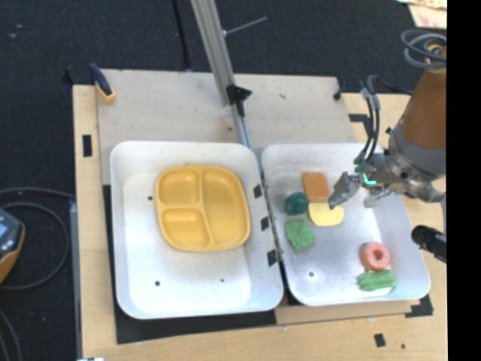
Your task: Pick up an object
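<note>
The hand (344, 194) hangs low inside the right-hand bin (391, 284), its dark fingers reaching toward the cluster of toy foods. Whether those fingers are spread or pressed together cannot be told from this slanted view, and nothing shows between them, so no object counts as picked yet.

Closest to the hand is the yellow piece (326, 216), just below its tips and possibly touching. The orange-brown block (316, 186) lies just beside the hand, on the side away from the arm. Farther that way sit the dark teal lump (296, 202) and the green leafy piece (300, 234). The pink doughnut (375, 256) and the green bean-like piece (375, 280) lie well apart, toward the bin's near corner.

The yellow divided plate (203, 207) rests in the other bin.

By my reading, the approach is about complete; gripping and lifting remain.
</note>
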Controlling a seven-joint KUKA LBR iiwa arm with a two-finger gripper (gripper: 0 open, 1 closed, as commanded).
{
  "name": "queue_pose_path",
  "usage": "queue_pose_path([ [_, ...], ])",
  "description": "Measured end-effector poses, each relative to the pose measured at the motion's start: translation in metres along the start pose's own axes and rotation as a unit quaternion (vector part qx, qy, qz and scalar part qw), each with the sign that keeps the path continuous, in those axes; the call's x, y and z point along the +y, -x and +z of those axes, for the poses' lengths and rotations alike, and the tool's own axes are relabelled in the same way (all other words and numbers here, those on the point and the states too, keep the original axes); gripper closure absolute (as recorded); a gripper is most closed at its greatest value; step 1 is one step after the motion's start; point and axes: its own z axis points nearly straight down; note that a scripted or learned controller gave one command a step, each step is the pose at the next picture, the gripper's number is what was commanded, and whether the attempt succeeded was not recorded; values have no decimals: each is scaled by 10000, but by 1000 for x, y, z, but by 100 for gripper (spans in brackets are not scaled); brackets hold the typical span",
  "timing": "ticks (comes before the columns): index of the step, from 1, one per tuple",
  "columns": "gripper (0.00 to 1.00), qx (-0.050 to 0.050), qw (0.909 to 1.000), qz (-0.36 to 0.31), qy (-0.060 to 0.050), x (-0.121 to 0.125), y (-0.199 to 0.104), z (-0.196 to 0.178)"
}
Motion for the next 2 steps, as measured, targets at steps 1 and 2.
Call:
queue_pose_path([
  [1, 0, 0, 10000, 0, 0, 0, 0, 0],
  [2, 0, 4, 10000, 9, -22, -8, 1, 47],
])
